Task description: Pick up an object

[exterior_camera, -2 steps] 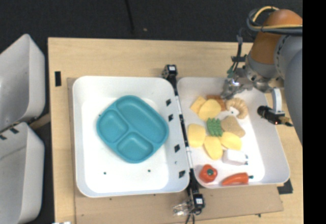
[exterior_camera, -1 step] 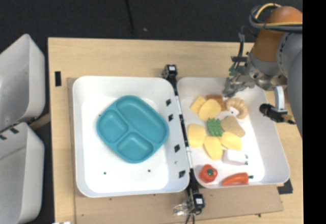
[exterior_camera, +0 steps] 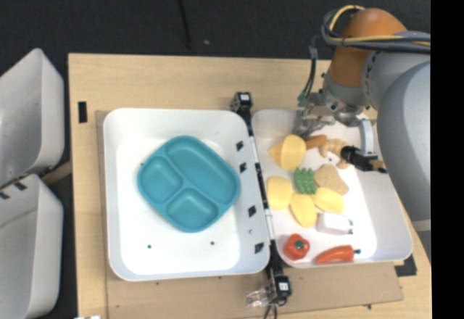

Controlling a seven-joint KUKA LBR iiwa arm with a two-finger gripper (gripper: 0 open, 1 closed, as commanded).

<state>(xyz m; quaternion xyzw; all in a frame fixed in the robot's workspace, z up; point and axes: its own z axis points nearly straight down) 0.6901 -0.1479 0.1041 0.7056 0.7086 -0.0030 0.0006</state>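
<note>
Table (exterior_camera: 181, 82): light wood, carrying two shallow white bins side by side.
Left bin (exterior_camera: 119, 238): holds a teal tray.
Tray (exterior_camera: 188, 183): three compartments, lying flat near the bin's middle, turned at a slant to the walls.
Right bin (exterior_camera: 384, 227): holds a heap of small toy foods, gathered along its left and middle part.
Yellow piece (exterior_camera: 292, 151): rounded, at the far end of the heap, just beside the claw.
Yellow lumps (exterior_camera: 280, 192): three more pale yellow pieces, close together in the bin's middle, touching or nearly touching one another.
Green piece (exterior_camera: 305, 180): ridged, dark green, between the yellow piece and the lumps.
Tan slice (exterior_camera: 332, 179): bread-coloured, right of the green piece.
Brown piece (exterior_camera: 317, 141): small, orange-brown, at the far end near the claw; what it is cannot be told.
White block (exterior_camera: 334, 224): small, right of the lumps.
Tomato (exterior_camera: 296, 246): red with a green top, at the near left corner.
Red pepper (exterior_camera: 335, 255): long, lying flat beside the tomato along the near wall.
Arm (exterior_camera: 362, 46): grey with an orange band, reaching in from the right over the right bin's far end.
Claw (exterior_camera: 313, 120): low over the far end of the right bin, above the brown piece and just beside the yellow piece; whether it is spread or pressed together cannot be told; nothing seen between its tips.
</note>
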